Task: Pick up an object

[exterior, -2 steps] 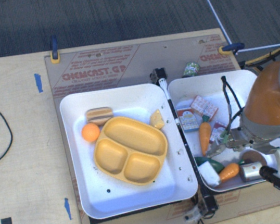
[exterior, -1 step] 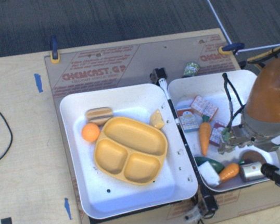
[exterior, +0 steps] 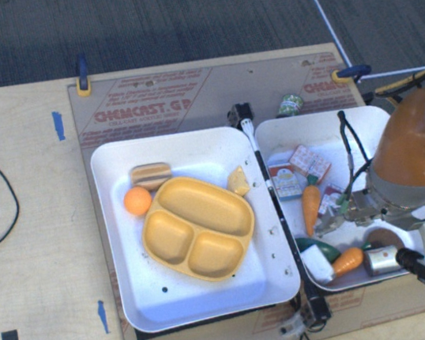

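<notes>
1. Orange carrot (exterior: pixel 312 205) lies upright-ish in the right bin (exterior: pixel 364 119), among packets; likely target.
2. Gripper (exterior: pixel 340 215) low just beside the carrot, reaching from the right, placed to grasp.
3. Jaws: spread or pressed together, cannot tell; nothing visibly pinched.
4. Yellow tray (exterior: pixel 198 227) sits in the left bin (exterior: pixel 120 244).

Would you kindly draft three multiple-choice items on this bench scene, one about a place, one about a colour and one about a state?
1. Where does the orange ball lie?
A. In the left bin, beside the divided tray
B. In the right bin, among the carrots
C. On the bare bench

2. What colour is the divided tray?
A. Blue
B. Yellow
C. Black

3. How does the divided tray sit?
A. Flat on the bin floor, hollows facing up
B. Standing on edge
C. Upside down

Answers:
1. A, as the ball rests against the tray inside the left bin.
2. B, as its whole surface is yellow.
3. A, as all three compartments show open from above.
</notes>
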Robot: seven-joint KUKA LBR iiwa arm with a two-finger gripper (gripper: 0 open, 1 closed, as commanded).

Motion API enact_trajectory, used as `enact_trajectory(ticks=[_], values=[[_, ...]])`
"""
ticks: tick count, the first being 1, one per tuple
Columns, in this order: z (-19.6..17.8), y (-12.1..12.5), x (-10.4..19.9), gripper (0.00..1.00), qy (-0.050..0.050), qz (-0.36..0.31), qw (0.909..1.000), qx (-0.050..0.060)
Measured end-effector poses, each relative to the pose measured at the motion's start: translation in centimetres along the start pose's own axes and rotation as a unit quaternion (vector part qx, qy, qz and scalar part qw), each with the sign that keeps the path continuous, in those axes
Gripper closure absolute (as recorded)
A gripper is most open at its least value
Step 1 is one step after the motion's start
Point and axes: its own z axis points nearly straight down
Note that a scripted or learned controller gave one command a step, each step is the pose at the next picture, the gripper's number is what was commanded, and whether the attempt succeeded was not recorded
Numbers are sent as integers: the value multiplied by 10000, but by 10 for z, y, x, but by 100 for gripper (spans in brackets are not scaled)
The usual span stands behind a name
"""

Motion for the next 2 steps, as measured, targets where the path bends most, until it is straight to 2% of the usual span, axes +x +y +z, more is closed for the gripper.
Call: enact_trajectory(ticks=[1,2], values=[[21,-4,14,0,8,0,10000,48],[10,-2,13,100,3,0,10000,18]])
